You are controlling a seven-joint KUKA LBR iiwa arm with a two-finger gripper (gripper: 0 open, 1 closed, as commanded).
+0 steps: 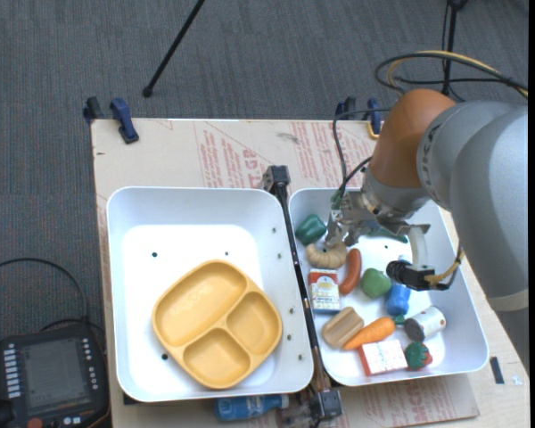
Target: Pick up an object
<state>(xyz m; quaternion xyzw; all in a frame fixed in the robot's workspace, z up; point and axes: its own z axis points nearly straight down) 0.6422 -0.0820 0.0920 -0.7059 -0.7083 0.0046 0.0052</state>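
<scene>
Arm: it reaches in from the right, wrist low over the right bin (464, 350) so the claw can work among the toys.
Gripper (339, 235): just above the tan croissant-like toy (326, 256); whether it is wide or narrow I cannot tell, the wrist hides it.
Likely target: that toy, beside the red sausage (349, 271) and a dark green piece (310, 229), at the bin's upper left.
Crowding: neighbours touch, so a clean grasp looks awkward.
Left bin (134, 239): bears a yellow divided plate (218, 323), probably a drop spot.

Small toy foods, perhaps a dozen (367, 333), jumbled flat in the right bin (468, 350).
</scene>
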